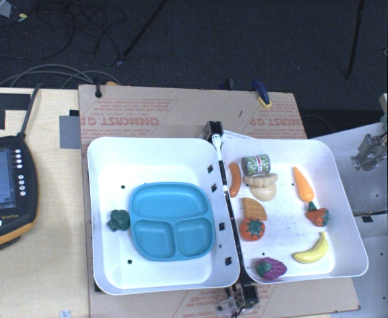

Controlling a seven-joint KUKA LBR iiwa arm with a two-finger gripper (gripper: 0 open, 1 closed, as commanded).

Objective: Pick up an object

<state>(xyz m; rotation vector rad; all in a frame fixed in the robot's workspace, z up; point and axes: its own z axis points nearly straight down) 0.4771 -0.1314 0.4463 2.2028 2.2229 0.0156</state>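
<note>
The right bin holds several toy foods. A green can lies near its back left, with a beige bulb-shaped piece just in front of it. An orange sausage lies along the divider. A carrot and a small red fruit are toward the right. An orange wedge touches a tomato. A banana and purple grapes sit at the front. In the left bin are a blue divided plate and a green broccoli piece.
Both bins rest on a cardboard sheet. A control pendant with a screen lies on the bench at far left. A grey metal fitting stands just beyond the right bin's far right corner. Cables run across the dark floor behind.
</note>
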